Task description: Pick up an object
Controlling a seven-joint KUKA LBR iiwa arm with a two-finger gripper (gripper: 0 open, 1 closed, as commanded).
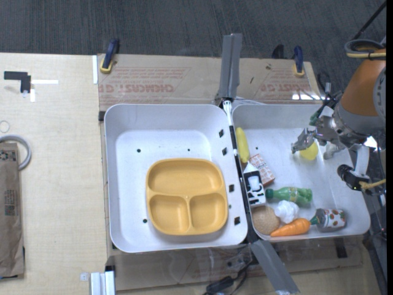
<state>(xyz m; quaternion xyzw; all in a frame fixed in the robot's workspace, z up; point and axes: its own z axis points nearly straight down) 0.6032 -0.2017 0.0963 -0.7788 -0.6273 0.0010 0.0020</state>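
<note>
Camera view, bench: two shallow white bins sit side by side on cardboard, the left bin (123, 165) and the right bin (276, 118), touching along a middle divider.

Camera view, left bin: a yellow divided plate (186, 196) with three compartments lies flat toward the near side, a little right of the bin's middle.

Camera view, arm: the grey arm with its orange band (363, 85) comes in from the right, over the far right corner of the right bin.

Camera view, gripper: the gripper (305, 142) hangs low over the far right part of the right bin; whether its fingers are apart or together cannot be told.

Camera view, yellow object: a small yellow object (309, 152) lies on the bin floor just beside and below the gripper's tip; contact cannot be told.

Camera view, divider side: a banana (242, 145) lies along the left wall of the right bin, with a small printed box (260, 166) and a black and white card (254, 189) just nearer.

Camera view, near end of right bin: a green bottle (290, 195) lies on its side; nearer are a white crumpled piece (285, 211), a round tan item (266, 220), a carrot (291, 228) and a small patterned can (330, 219) on its side to the right.

Camera view, far left of bench: a brown paper bag (9, 208) lies at the left edge.
</note>
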